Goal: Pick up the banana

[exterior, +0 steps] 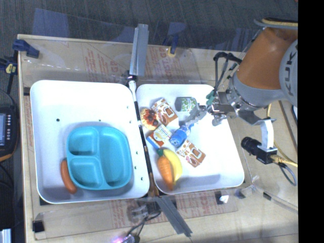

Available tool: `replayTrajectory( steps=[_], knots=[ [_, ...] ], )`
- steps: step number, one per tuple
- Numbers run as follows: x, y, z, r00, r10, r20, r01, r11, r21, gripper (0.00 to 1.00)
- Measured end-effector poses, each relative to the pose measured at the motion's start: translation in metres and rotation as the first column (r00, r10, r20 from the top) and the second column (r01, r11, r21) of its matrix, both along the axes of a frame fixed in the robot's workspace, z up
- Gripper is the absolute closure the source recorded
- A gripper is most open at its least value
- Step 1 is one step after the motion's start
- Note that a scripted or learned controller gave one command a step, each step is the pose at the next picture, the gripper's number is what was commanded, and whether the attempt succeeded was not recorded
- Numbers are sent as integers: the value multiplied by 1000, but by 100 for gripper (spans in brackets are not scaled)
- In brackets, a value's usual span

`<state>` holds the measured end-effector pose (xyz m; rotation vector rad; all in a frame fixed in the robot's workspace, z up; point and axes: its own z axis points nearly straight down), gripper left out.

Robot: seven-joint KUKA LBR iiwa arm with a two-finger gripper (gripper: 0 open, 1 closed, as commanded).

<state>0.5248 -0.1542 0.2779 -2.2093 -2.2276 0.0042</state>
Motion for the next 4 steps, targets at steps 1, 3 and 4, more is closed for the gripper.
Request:
replayTrajectory(
  steps=[1,3,4],
  knots=[
    [-32,24,-117,1000,-22,-2,22,1000,0,0],
    [-47,20,-175,996,93,7,-93,996,-3,100],
    [24,37,-186,957,-292,2,292,957,0,100]
  ],
)
